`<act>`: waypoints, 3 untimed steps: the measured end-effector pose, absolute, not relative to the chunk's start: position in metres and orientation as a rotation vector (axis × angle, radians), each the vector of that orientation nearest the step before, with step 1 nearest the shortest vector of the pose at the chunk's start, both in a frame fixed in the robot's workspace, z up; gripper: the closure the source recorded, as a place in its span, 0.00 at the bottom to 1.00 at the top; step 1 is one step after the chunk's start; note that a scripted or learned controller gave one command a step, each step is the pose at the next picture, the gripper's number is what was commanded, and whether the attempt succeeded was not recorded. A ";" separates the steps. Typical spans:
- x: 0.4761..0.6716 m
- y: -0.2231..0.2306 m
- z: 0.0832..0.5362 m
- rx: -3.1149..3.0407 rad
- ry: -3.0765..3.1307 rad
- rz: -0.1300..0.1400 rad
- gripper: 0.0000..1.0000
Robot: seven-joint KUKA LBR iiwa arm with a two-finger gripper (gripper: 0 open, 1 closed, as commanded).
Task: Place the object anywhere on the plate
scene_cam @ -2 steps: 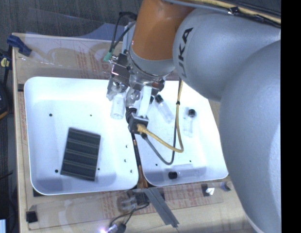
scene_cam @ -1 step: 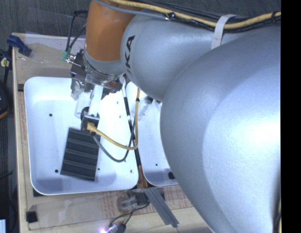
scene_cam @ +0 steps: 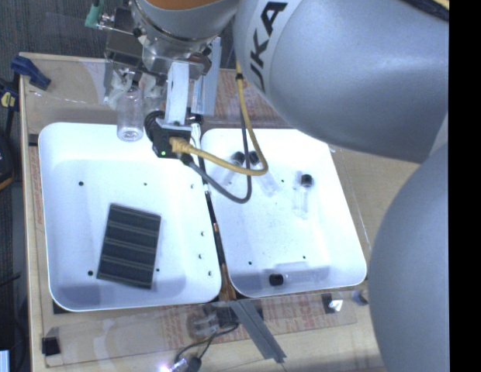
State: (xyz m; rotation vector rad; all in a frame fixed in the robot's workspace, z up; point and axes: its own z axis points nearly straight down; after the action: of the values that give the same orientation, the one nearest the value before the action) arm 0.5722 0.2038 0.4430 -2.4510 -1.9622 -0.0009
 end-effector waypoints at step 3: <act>0.475 0.162 0.258 -2.734 -1.546 0.012 1.00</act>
State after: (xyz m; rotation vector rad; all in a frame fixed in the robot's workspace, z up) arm 0.4751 0.1625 0.2583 -2.7344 -1.5461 0.0118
